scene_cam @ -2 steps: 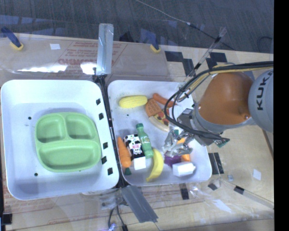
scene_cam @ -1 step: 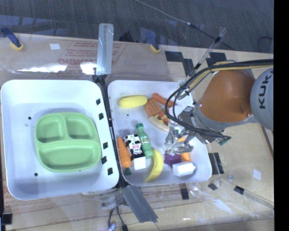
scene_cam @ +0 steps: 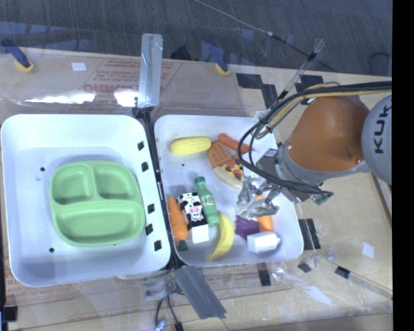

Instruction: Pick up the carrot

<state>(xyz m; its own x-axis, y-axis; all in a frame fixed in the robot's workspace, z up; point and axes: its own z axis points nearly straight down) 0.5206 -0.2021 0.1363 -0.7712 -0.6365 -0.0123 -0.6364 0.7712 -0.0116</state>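
Carrot [scene_cam: 177,219] by right bin's [scene_cam: 287,248] left wall, milk carton [scene_cam: 193,215] beside it, gripper [scene_cam: 257,197] well apart over purple toy [scene_cam: 245,225], grip state unclear

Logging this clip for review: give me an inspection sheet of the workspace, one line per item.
Surface: wooden bench under clear sheeting, bearing two white bins side by side.
Job's things: carrot lies along the right bin's left wall, apart from the tool.
Clutter: corn, pizza slice, green bottle, milk carton, banana, purple piece and white block in the right bin; green divided plate in the left bin.
Grippers: tool low over the right bin's right side, above the purple piece; finger state unclear.
Cables: black and yellow cables along the arm.
Surroundings: dark carpet.
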